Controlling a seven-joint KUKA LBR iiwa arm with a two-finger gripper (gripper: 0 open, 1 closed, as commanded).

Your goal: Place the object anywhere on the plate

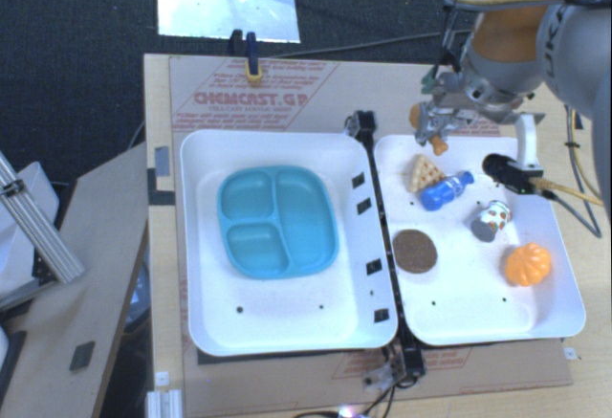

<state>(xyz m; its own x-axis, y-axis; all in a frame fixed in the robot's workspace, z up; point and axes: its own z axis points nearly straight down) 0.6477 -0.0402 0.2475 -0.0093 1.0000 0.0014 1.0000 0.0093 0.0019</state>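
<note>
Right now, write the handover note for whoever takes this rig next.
End effector: above the far edge of the right bin, over the cracker-like wedge.
Right bin: wedge, blue bottle, brown disc, orange pumpkin, small patterned cup.
Left bin: blue divided plate, nothing on it.
Done: no placement yet.
Left: grasp an object, carry it across, set it on the plate.

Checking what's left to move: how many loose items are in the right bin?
5: a wedge at the top, a blue bottle beside it, a brown disc lower left, a small cup in the middle, an orange pumpkin lower right.
</note>
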